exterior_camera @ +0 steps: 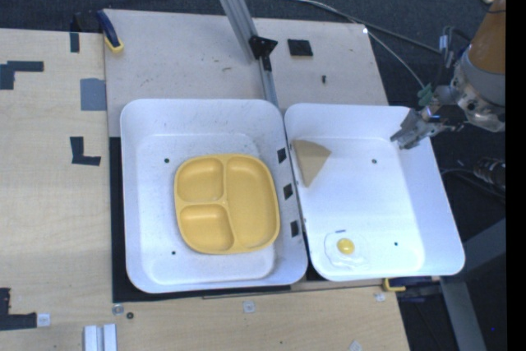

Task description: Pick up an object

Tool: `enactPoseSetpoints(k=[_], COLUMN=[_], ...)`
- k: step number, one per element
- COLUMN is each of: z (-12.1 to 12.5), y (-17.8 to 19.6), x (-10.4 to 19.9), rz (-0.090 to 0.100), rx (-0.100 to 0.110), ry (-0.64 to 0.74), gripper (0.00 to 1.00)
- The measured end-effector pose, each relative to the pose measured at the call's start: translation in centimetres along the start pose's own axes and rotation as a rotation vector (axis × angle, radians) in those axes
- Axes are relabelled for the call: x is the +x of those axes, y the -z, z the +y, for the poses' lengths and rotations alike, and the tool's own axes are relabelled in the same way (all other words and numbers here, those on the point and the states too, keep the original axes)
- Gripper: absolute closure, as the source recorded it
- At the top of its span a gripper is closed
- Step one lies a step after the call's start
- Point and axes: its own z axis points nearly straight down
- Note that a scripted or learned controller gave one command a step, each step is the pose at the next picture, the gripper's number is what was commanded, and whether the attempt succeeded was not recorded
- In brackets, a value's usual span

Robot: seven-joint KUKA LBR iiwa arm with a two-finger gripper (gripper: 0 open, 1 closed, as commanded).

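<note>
Two white bins point(140, 177) share the tabletop point(189, 53); left holds a yellow tray point(226, 203). Right holds a fried egg point(344, 248) at 6 o'clock; the gripper point(408, 136) hovers at 2 o'clock, grip unreadable.

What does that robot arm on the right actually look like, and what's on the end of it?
The arm is a rounded grey body with an orange band above the wrist. Its hand is a small dark grey metal piece with a bit of green near its base. Thin cables run beside the wrist.
</note>
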Motion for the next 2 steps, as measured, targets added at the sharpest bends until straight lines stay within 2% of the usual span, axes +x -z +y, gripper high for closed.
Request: enactPoseSetpoints(k=[1, 2], z=[0.4, 0.3], y=[-0.3, -2.8], x=[5.7, 10.9], rz=[0.0, 0.0], rx=[0.001, 0.003], ry=[0.0, -0.001], gripper=[1.0, 1.0])
